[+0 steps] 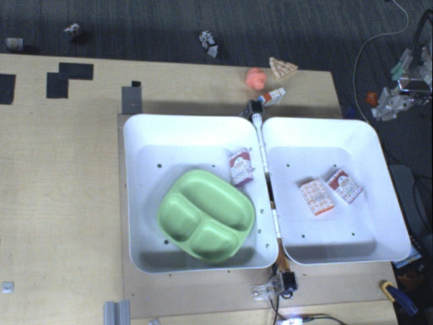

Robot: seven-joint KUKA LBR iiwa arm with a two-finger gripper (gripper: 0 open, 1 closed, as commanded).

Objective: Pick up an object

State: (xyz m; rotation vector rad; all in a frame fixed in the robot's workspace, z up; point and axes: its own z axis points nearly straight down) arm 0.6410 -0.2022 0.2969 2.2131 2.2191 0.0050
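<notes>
Packets, three in all, lie in two white bins. Left bin point(135, 181) holds one green divided tray point(206, 213) and one packet point(240, 166) touching the tray's upper right edge. Right bin point(379, 181), beside it on the counter point(61, 202), holds two packets point(316, 197) point(344, 185) side by side.

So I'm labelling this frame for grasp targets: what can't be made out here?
- Print on the three small packets: too small and blurred to read.
- Floor of the left bin under the green divided plate: hidden by the plate.
- Small bits on the dark floor: too small to identify.
- Tool at the right edge: blurred, state unclear.
</notes>
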